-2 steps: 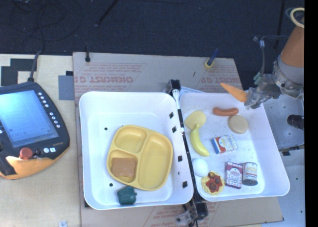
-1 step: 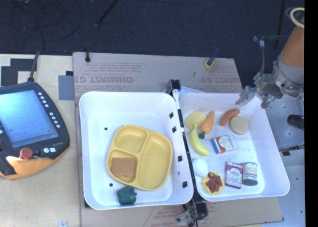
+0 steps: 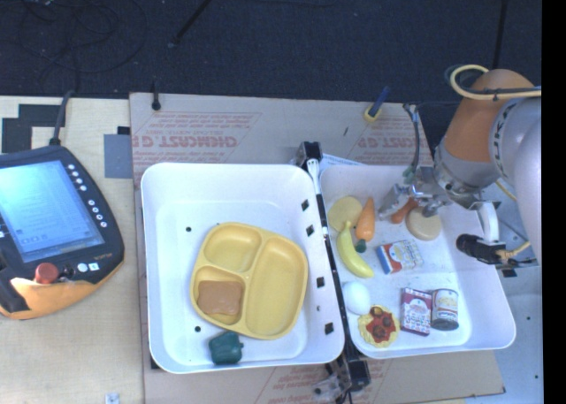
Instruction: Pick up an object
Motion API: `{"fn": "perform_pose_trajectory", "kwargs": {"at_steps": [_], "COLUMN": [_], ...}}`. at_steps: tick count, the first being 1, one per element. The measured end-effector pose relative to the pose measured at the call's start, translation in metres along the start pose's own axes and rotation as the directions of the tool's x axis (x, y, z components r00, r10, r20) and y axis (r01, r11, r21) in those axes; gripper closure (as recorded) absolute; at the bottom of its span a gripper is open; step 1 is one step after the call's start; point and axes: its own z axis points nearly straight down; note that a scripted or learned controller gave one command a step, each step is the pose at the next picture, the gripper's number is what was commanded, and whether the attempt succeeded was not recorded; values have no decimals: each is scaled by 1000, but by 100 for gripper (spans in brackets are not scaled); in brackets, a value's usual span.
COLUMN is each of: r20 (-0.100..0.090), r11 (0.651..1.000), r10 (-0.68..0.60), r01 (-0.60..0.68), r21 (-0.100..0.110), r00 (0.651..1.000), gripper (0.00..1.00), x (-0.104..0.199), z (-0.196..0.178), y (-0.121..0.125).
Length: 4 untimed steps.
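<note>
White plastic, two shallow bins side by side on the cardboard-covered desk (image 3: 221, 128): the left bin (image 3: 168, 217) carries a yellow three-compartment plastic tray (image 3: 265, 278) with a brown square block (image 3: 219, 298) in its near-left section and a dark green lump (image 3: 225, 348) lying just off the tray's near edge. The right bin (image 3: 486, 323) is where the crowd is, and where the grey arm with its orange band (image 3: 482, 119) reaches down.

The end effector (image 3: 414, 202) sits low at the far side of that bin, and I cannot tell how its grasp stands. A small orange-red piece (image 3: 402, 211) lies right under it and a round beige disc (image 3: 425, 226) just beside; whether either is gripped I can't make out. That closeness is the risk: a closing grasp could catch both, or nudge the disc away and come up bare.

Further in, a yellow banana (image 3: 352, 255), an orange carrot (image 3: 364, 224), a pale yellow round fruit (image 3: 344, 212), a white egg (image 3: 356, 295) and a small blue-and-white packet (image 3: 393, 257) lie nearby; a sideways slip would shove them together.
</note>
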Motion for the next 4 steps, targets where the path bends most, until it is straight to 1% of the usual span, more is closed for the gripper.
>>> {"fn": "perform_pose_trajectory", "kwargs": {"at_steps": [1,3,4], "r20": [0,3,1], "r11": [1000,1000,1000], "r10": [-2,0,-1], "r01": [2,0,1], "r21": [-1,-3,-1], "r00": [1000,1000,1000], "gripper": [0,0,0], "x": [-19,-14,-17], "z": [0,-1,0], "y": [1,0,1]}}
